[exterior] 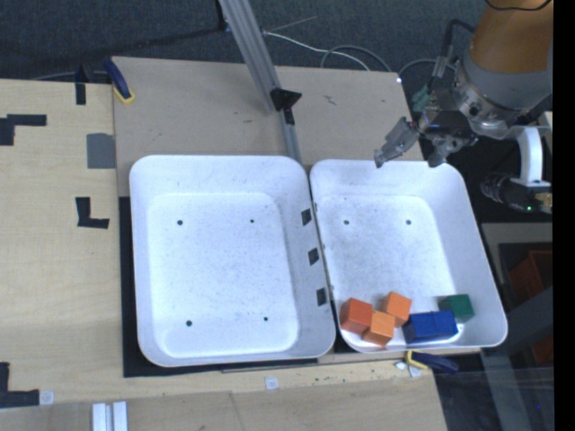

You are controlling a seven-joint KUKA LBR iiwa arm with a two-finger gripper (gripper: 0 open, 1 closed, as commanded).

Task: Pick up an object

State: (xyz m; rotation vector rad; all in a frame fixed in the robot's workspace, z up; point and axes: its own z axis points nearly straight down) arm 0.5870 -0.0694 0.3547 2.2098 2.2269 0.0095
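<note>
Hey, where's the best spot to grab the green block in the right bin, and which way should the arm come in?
Probably from straight above. The green block sits by the right bin's near right wall, with the blue block close on its near left. Grip its two freer sides, roughly the far-left and near-right faces, since the wall likely blocks a sideways approach.

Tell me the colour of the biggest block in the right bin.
Blue, clearest in the camera view.

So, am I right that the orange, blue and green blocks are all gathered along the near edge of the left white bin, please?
Not quite: the camera view shows the orange blocks, the blue block and the green block gathered along the near edge of the right white bin, not the left white bin.
</note>
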